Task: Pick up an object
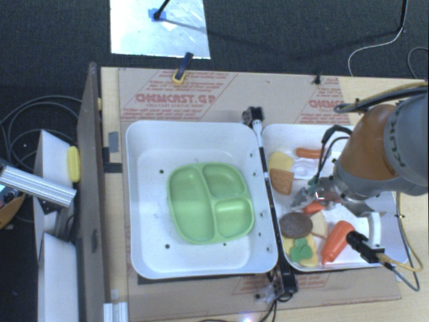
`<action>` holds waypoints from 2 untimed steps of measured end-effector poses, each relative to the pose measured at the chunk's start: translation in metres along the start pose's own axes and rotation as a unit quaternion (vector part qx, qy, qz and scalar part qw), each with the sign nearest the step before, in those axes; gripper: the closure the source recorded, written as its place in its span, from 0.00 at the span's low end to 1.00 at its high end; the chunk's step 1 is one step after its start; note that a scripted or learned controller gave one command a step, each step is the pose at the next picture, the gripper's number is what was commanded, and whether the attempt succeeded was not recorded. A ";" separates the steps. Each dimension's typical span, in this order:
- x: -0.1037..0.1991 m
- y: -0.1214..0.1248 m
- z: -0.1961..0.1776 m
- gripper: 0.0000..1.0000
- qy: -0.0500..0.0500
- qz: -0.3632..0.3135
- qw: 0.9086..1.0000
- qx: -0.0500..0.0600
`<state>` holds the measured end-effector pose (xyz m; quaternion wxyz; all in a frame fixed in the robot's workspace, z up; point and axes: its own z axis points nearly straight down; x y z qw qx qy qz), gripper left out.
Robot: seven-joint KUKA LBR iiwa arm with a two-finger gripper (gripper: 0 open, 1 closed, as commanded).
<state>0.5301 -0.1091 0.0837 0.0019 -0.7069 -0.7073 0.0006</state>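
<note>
The right bin [348,134] holds several toy foods: a yellow cheese wedge [281,160], a tan cracker [282,180], an orange sausage [308,153], a brown round patty [295,225], a carrot [336,239], a green leafy piece [302,250] and a small red piece [314,208]. My gripper [313,195] hangs low over the middle of this bin, just right of the cracker and above the red piece. The grey and orange arm [375,156] covers the bin's right half. I see nothing held in the gripper.
The left bin [151,146] carries a green divided plate [210,202]. A black divider rod [265,180] runs between the bins. Cardboard [201,92] lies under both bins, and cables trail at the far right [385,39].
</note>
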 end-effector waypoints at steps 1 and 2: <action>-0.001 0.003 -0.012 1.00 -0.001 -0.001 1.000 -0.003; 0.067 0.005 -0.106 1.00 0.001 -0.005 1.000 -0.007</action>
